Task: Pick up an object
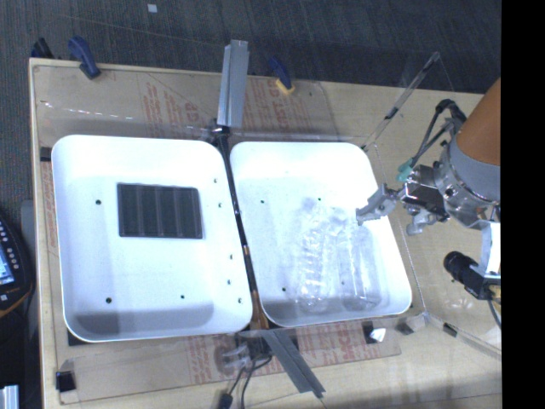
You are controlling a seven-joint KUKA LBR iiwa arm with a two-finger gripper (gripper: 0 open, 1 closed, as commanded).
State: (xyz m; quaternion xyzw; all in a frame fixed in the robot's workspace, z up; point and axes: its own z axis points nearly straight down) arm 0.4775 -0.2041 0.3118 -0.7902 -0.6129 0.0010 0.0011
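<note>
Two clear plastic bottles lie side by side in the right bin (264,228), one (317,258) nearer its middle and one (359,267) closer to its right wall. A dark grey ribbed rectangular pad (160,210) lies flat in the left bin (85,296). My gripper (387,207) hangs over the right rim of the right bin, just above and to the right of the bottles' upper ends. I see nothing held in it.
A metal bar (232,83) stands at the back where the bins meet, and another (291,363) juts out at the front. Blue clamps (85,60) (279,73) grip the bench's far edge. A thin rod (409,88) slants up at the back right.
</note>
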